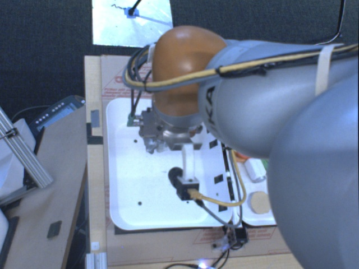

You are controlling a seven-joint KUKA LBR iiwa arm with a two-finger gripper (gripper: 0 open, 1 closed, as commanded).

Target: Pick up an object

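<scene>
My gripper (151, 143) hangs below the orange wrist band, low over the back middle of the left white bin (126, 198). The wrist body hides what lies directly under it, and nothing can be seen held. In the visible strip of the right bin (263, 218), a tan round disc (259, 202) lies near the front. A white block with green and orange beside it (255, 170) lies just behind the disc. The grey arm covers the rest of that bin.
The left bin's floor shows a few small dark specks (139, 203) and small black squares (219, 179) near its right wall. A cardboard sheet (95, 150) lies under the bins. A shiny foil sheet (132, 13) lies behind them, and a grey rail (25, 150) stands at the left.
</scene>
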